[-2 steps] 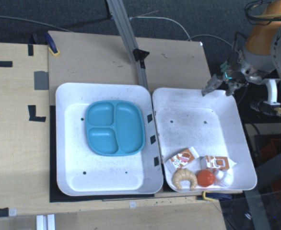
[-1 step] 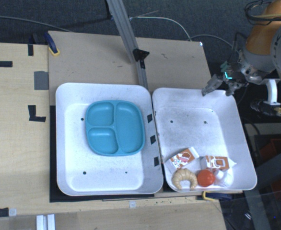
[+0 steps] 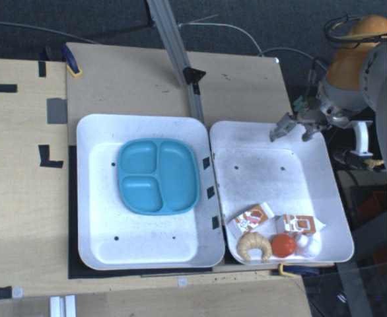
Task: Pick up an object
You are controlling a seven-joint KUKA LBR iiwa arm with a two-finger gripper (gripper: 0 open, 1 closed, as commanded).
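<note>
In the near end of the right bin (image 3: 312,177) lies a small cluster: a croissant (image 3: 254,246), a red tomato-like ball (image 3: 284,245), and two red-and-white packets (image 3: 251,219) (image 3: 300,225). My gripper (image 3: 292,132) hangs over the far rim of the right bin, at the back right, well away from the cluster. Its two fingers stand spread apart with nothing between them.
The left bin (image 3: 101,197) holds a blue divided plate (image 3: 159,176). A grey metal pole (image 3: 174,41) slants down to the gap between the bins. Cables run across the back of the bench.
</note>
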